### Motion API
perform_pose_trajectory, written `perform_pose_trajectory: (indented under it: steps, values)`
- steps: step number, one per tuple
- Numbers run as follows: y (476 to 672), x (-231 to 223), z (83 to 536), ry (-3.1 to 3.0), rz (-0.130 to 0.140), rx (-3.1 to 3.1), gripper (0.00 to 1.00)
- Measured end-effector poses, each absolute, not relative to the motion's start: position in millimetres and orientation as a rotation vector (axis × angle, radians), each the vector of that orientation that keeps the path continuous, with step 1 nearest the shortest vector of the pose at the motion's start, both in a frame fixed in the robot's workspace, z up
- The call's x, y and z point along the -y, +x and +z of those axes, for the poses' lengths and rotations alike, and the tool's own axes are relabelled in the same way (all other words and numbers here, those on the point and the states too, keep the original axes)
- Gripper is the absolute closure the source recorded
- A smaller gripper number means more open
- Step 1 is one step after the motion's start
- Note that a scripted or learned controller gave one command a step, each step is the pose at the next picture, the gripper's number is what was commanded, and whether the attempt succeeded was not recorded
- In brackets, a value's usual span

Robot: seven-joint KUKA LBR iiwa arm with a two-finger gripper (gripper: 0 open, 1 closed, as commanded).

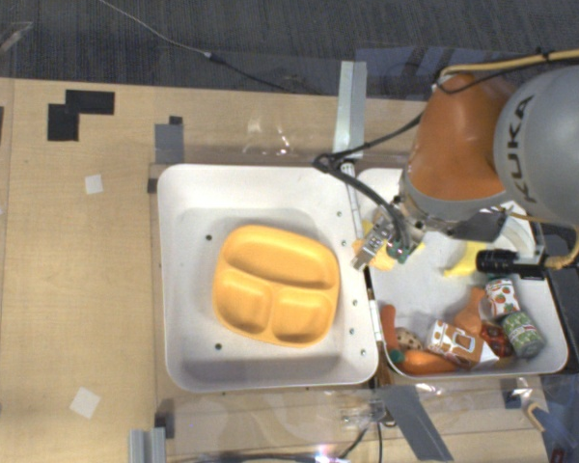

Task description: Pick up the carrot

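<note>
The carrot (pixel 427 361) lies orange and flat along the near wall of the right bin (pixel 420 276), partly under a small carton (pixel 454 341). My gripper (pixel 384 241) hangs over the left edge of that bin, close to the divider between the two bins. It is well behind the carrot and a little to its left, with nothing visibly held. The grey arm with its orange band (pixel 454 143) covers the back of the right bin.
A yellow divided plate (pixel 275 283) sits in the left bin (pixel 188 258). Crowded around the carrot are a green can (pixel 524 336), a small box (pixel 502 297), a red item (pixel 388 322) and a yellow piece (pixel 458 268).
</note>
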State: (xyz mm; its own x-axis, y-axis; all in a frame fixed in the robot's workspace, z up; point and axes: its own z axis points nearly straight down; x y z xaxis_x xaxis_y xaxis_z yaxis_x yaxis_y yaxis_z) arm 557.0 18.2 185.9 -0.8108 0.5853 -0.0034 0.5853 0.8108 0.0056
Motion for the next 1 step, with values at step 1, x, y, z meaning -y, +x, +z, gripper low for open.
perform_pose_trajectory:
  steps: [1]
  values:
    - [600.9,-88.0,185.4,1.396,0.008,-2.810,1.00]
